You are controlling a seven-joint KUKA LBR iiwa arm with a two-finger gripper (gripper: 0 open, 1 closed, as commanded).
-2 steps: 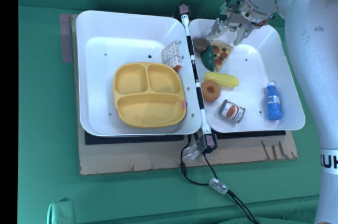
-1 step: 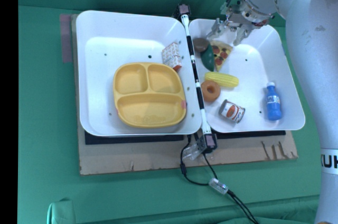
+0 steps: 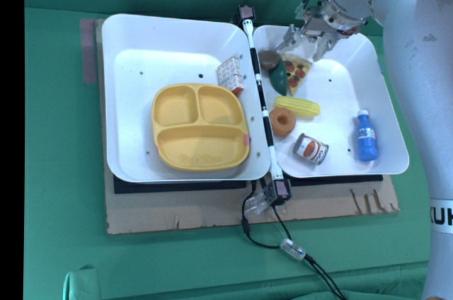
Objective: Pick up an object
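Grey arm's jaws spread wide, holding nothing, above the pizza slice point(image 3: 296, 72).

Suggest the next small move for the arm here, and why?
Probably a short straight descent. The gripper hovers with jaws apart over the back of the right bin, just above the pizza slice, and nothing sits between them. The slice lies flat and crowded by the green vegetable, so shifting slightly toward its free right edge first may help.

Arm point(image 3: 417, 79) cut off by top and right edges, can point(image 3: 311, 148) label too small to read, brown item point(image 3: 268, 59) partly hidden behind green one point(image 3: 279, 77)
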